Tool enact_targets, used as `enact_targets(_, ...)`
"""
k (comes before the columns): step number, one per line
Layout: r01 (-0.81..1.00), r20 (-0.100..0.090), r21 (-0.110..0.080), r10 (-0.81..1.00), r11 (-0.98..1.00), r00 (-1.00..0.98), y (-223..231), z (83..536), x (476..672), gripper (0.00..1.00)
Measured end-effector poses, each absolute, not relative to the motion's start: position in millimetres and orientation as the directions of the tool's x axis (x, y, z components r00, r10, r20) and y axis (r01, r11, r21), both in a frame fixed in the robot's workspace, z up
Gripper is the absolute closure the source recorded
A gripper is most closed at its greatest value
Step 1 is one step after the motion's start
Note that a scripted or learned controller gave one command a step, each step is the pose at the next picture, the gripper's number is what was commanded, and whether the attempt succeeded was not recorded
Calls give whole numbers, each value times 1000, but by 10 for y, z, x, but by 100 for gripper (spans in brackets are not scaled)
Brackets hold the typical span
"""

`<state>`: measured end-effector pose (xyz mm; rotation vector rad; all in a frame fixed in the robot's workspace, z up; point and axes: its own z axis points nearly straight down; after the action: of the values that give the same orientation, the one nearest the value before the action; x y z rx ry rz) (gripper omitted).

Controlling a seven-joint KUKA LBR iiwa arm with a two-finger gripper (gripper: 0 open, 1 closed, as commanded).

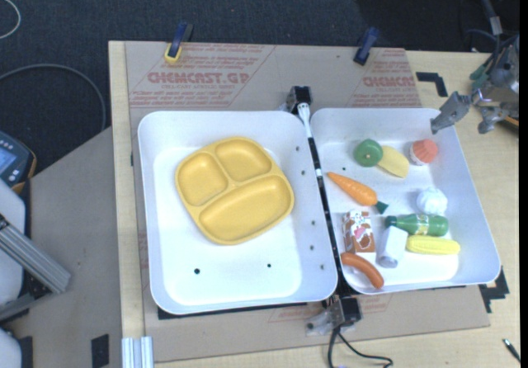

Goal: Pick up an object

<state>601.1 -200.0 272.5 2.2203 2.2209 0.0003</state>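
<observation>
Toy food, with a carrot (353, 187) and a corn cob (432, 246), lay in the right bin (477, 218). 1 yellow plate (234, 189) sat in the left bin (157, 218). Gripper (474, 110) hovered at the right bin's far corner, its state I cannot tell.

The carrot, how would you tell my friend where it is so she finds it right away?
Look in the right bin, the one full of toy food. Near its left wall, about halfway up, lies the carrot, slanting towards a small green tip. It is the pointed orange one, above the reddish sausage and below the round green ball.
</observation>
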Motion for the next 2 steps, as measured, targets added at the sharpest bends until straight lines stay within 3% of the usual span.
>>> enact_targets(1,1000,-4,23,1000,8,-8,-1382,4416,6071,0)
enact_targets(2,1000,3,-1,1000,8,-8,-671,4463,5478,0)
